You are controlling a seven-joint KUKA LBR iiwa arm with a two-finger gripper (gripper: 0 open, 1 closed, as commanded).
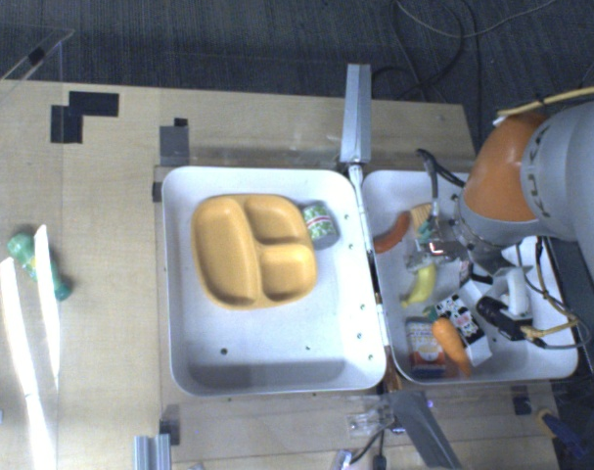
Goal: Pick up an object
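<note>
Black cables (443,8) on floor; green object (27,253) on bench.

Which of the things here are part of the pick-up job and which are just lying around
In the job:
claw, low in the right bin
banana
carrot
red sausage

Lying about:
yellow tray in the left bin
small can beside the tray
green thing on the bench, far left
cables on the floor

Pale matt wood-look counter (101,360), smooth white plastic-looking bins (277,360), glossy yellow plastic divided tray (255,251), brushed metal bar (355,116) between bins, glossy orange band (497,179) on the matt grey arm (571,164).
</note>
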